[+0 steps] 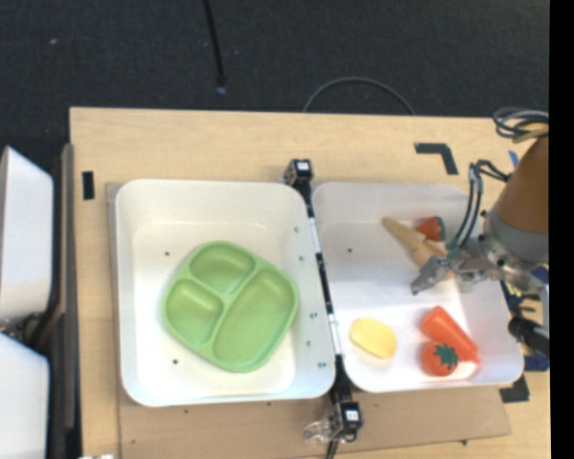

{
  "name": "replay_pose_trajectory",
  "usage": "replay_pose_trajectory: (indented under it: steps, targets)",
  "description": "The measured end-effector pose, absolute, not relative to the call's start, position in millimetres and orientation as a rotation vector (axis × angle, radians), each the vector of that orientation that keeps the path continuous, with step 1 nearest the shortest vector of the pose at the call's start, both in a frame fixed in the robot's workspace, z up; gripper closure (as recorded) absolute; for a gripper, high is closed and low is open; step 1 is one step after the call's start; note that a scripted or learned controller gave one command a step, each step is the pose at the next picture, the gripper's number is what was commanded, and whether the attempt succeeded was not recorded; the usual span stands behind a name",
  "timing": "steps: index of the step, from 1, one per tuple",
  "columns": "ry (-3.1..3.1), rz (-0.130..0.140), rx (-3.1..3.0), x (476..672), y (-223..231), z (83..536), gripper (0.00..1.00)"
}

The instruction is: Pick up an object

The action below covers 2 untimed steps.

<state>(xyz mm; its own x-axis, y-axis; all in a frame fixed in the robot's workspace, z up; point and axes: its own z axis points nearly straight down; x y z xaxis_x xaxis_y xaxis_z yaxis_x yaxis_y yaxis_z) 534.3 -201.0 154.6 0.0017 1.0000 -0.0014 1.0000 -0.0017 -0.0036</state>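
Note:
The right bin (364, 213) holds several toy foods. A tan cone (408, 236) lies near its back, with a small red piece (430, 227) just behind it. At the front lie a yellow lemon-like piece (373, 338), an orange carrot (448, 328) and a red tomato (440, 359). My gripper (429, 277) hangs low over the right bin, just in front of the cone's thick end and above the carrot. I see nothing held in it. The grey arm with its orange band (531, 189) comes in from the right.
In the left bin (134, 256) lies a green divided plate (231, 304). A black-dotted rail (316, 256) runs between the two bins. Cables (478, 199) hang beside the wrist at the right bin's back corner. The wooden bench (191, 142) surrounds both bins.

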Motion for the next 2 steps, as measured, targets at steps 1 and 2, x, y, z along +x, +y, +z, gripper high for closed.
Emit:
replay_pose_trajectory:
  steps: [1,2]
  targets:
    - [-2.217,0.006,-2.223,533.1,-202,102,0.0]
    - [-2.218,-0.004,-2.232,535.8,-203,116,1.0]
